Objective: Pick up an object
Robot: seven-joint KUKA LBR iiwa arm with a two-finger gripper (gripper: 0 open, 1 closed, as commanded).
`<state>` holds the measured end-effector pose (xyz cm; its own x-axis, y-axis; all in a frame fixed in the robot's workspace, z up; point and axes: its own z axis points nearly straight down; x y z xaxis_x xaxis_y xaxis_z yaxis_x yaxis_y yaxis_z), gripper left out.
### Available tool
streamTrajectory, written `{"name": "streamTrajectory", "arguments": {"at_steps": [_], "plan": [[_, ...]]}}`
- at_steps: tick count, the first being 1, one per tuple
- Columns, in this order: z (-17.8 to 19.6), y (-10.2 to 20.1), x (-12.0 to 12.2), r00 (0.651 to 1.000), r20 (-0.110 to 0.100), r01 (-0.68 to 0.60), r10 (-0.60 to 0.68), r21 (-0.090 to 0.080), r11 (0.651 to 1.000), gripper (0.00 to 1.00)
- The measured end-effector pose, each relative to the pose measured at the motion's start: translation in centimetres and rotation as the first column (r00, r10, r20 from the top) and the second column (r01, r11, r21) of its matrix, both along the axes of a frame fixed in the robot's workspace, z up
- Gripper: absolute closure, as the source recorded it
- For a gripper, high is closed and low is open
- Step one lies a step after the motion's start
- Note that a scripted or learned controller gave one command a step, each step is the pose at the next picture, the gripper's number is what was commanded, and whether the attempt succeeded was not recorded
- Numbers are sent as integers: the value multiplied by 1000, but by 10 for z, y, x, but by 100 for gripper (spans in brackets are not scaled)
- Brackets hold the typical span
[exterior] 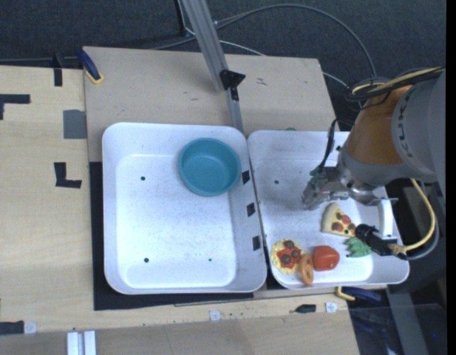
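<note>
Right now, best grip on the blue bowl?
Take the blue bowl by its rim, from straight above, one jaw inside and one outside. It sits upright and open in the left bin, too wide to span; the near rim is clear of the walls.

It looked like a robotics lab: a taped bench (35, 161), loose cables (287, 9), two white bins (124, 272) under a grey arm (405, 132).
</note>
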<state>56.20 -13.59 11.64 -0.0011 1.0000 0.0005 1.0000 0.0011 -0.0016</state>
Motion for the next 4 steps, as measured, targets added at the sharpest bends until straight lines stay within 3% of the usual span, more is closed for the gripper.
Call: {"name": "streamTrajectory", "arguments": {"at_steps": [3, 4], "plan": [[126, -8, 4, 1000, 3, 1, -1, -1, 1000, 100], [131, 52, 6, 1000, 2, -4, 4, 0, 1000, 100]]}}
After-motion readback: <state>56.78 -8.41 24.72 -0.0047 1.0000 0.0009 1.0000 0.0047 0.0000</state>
